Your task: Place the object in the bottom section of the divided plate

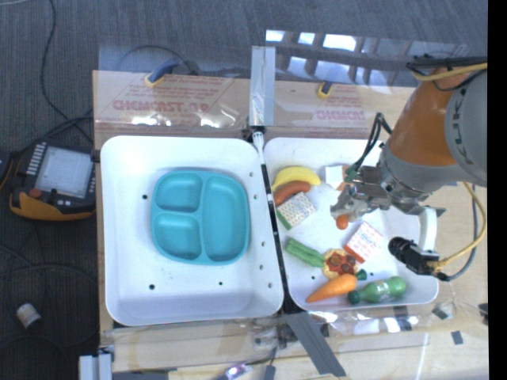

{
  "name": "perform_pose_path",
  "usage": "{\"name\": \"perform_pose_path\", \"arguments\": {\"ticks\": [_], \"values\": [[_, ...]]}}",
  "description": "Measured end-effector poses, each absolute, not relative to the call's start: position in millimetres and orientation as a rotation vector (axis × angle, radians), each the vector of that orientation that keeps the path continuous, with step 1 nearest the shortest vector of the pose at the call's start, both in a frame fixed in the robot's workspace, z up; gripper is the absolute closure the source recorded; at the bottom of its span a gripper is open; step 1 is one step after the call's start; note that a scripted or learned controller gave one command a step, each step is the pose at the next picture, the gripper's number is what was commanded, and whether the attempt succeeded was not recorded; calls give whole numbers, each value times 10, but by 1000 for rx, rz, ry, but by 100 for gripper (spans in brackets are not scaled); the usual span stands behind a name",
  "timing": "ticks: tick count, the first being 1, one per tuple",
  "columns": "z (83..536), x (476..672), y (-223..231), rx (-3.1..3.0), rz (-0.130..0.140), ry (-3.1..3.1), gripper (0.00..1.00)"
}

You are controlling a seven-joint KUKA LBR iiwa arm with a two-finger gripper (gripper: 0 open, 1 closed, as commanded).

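one small orange object [342, 222] sits pinched in my pincer [345, 212] above the right bin [428, 291]; the blue divided plate [200, 216] lies left.

arm [451, 125] cut off at right edge | hand [346, 210] fingers unclear

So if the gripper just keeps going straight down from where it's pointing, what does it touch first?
Most likely the small orange-red piece just under the gripper, then the right bin's floor. Depth is unclear from this slanted view.
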State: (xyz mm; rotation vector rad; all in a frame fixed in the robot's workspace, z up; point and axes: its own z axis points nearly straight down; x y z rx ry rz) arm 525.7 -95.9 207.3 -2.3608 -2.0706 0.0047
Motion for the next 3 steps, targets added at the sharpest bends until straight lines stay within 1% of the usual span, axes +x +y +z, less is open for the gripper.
{"name": "perform_pose_path", "arguments": {"ticks": [1, 2, 3], "values": [[1822, 5456, -1, -2255, 6, -2183, 100], [1825, 5253, 866, -2147, 6, -2290, 100], [1825, 5253, 866, -2146, 5, -2290, 0]]}}
